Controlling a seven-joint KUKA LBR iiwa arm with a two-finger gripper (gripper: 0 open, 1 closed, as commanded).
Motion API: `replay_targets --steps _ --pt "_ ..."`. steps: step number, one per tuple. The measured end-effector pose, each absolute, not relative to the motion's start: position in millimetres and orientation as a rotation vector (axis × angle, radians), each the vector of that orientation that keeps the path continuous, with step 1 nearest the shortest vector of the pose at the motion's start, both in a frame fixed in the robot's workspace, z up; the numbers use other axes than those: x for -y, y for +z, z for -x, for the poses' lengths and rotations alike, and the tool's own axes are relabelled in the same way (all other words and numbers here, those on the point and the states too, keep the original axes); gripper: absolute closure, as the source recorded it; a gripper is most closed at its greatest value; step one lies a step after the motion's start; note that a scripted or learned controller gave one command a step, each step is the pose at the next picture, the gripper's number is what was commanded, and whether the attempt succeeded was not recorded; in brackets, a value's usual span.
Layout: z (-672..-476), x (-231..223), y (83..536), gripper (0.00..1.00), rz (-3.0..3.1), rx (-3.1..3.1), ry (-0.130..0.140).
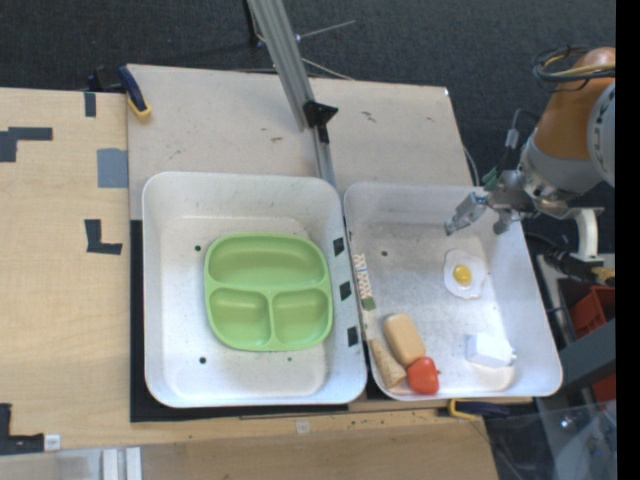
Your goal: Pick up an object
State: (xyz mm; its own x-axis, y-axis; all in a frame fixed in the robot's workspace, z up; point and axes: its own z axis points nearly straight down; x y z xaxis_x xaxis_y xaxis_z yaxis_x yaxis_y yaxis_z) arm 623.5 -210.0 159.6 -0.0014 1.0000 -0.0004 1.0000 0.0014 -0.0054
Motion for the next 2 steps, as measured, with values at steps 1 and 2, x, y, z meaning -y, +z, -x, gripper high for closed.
replay_targets --steps 1,2 --pt "-627.6 206 114 0.00 2.216 2.222 0.006" --pt "-627.4 205 87 0.00 2.217 2.224 0.005"
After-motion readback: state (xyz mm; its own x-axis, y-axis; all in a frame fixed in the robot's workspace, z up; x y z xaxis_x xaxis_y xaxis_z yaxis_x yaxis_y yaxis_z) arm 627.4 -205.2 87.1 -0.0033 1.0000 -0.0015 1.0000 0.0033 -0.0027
